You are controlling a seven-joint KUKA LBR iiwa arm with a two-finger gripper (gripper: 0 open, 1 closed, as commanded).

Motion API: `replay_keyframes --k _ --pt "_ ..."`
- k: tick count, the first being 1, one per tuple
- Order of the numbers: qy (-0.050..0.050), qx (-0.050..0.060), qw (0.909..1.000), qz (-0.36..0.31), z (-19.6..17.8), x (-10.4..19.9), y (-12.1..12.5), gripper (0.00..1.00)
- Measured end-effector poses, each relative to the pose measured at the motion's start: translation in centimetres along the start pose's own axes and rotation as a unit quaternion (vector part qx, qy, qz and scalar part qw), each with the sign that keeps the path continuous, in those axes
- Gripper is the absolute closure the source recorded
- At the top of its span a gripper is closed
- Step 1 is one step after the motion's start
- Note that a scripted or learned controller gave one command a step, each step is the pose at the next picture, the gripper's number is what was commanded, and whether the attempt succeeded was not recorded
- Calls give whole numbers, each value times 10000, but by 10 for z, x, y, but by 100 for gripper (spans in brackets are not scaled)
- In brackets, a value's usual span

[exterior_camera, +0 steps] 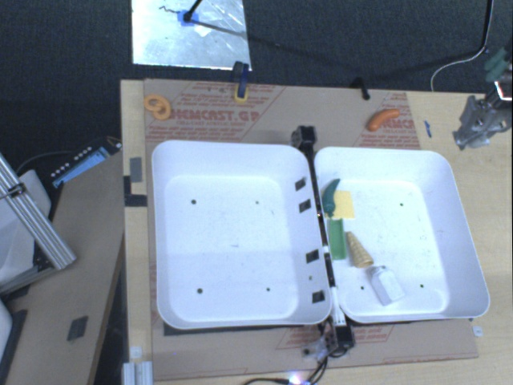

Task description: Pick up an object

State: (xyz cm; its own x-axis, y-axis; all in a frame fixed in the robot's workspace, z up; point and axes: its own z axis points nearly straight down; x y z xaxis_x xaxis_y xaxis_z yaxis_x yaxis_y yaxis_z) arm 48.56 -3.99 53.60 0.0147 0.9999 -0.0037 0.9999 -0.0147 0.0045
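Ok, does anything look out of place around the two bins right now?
Yes. An orange sausage-shaped toy lies on the board behind the right bin, and a pretzel-shaped piece sits at the board's far left corner, both outside the bins. The other items huddle against the right bin's left wall.

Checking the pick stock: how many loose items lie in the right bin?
4, all near its left wall: a yellow block, a green block, a tan cone and a white bottle.
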Motion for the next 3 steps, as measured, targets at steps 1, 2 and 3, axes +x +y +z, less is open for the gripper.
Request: replay_keyframes --k 1,2,3 --pt "1 3 10000 -25 1 -103 1 100" --pt "31 63 9999 -115 114 -43 1 100" --pt "-28 -56 10000 -34 -6 -154 2 100"
